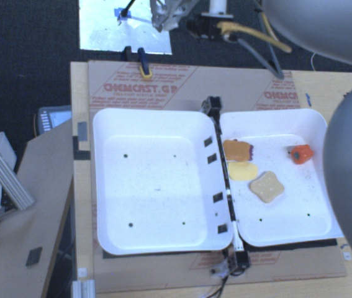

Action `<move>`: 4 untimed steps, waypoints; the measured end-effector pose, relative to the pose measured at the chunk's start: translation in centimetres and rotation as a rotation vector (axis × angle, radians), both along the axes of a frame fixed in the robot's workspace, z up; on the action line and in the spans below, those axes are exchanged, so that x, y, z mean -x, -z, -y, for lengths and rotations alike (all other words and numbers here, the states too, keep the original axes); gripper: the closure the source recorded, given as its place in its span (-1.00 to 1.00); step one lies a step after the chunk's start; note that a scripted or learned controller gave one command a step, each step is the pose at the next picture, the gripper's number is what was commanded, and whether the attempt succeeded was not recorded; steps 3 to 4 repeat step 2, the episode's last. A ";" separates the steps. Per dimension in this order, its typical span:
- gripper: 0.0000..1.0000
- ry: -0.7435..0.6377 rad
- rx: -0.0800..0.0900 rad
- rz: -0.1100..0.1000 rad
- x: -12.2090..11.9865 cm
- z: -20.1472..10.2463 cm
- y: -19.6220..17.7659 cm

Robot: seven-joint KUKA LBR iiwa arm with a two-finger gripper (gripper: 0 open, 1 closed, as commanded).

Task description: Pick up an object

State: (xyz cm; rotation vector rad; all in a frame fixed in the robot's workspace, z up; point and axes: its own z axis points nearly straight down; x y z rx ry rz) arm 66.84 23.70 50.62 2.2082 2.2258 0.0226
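Four small toy foods lie in the right bin (315, 120), toward its far half. An orange-brown piece with a purple edge (238, 150) sits against the bin's inner wall, a flat yellow disc (243, 171) touches its near side, and a tan toast slice (267, 187) lies just beside the disc. A red-orange tomato-like piece (300, 154) rests apart, near the bin's outer edge. The left bin (101, 185) sits beside it. The gripper (166, 11) hangs beyond the worktop's far edge; whether it is wide or narrow I cannot tell. All look light and rigid; the tomato piece, chunky and isolated, probably offers the easiest hold across its sides, while the thin disc would likely slip
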 end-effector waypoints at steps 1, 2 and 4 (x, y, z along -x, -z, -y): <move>1.00 0.003 0.004 -0.009 0.0 0.3 -3.2; -1.00 0.003 0.005 -0.013 0.0 0.3 -2.9; -1.00 0.003 0.005 -0.013 0.0 0.3 -2.9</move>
